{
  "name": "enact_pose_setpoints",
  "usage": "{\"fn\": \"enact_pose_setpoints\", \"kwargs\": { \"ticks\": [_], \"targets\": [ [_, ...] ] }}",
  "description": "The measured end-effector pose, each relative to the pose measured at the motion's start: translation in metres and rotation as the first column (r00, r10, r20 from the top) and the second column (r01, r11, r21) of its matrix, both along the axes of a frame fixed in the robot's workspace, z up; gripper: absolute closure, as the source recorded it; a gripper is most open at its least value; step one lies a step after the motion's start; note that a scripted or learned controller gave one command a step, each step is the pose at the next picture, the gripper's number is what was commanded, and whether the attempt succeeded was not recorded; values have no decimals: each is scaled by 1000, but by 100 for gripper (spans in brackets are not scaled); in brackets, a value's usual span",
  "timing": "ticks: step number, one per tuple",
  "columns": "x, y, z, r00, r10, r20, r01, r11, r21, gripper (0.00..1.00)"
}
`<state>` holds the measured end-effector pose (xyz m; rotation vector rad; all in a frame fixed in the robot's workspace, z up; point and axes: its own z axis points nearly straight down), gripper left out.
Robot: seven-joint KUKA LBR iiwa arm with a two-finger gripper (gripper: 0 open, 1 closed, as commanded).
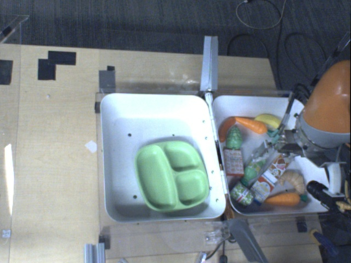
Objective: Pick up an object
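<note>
Wooden bench, two bins, two carrots

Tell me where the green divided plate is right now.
The green divided plate lies in the left white bin, toward its near edge, across the divider from the right bin that holds the toy carrots and bottles.

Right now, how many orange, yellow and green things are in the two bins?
Orange: 2, carrot and carrot
Yellow: 1, banana
Green: 2, divided plate and green-capped bottle
Total: 5
</note>
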<state>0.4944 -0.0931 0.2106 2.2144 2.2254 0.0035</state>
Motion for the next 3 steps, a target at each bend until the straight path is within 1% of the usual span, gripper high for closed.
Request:
{"fn": "enact_pose_setpoints", "kwargs": {
  "ticks": [1,2,3],
  "targets": [
    [106,-32,-100,990,-141,-1,141,990,1,0],
    [109,-30,-88,990,-139,5,139,990,3,100],
    [88,7,-9,994,-106,3,106,994,1,100]
  ]
}}
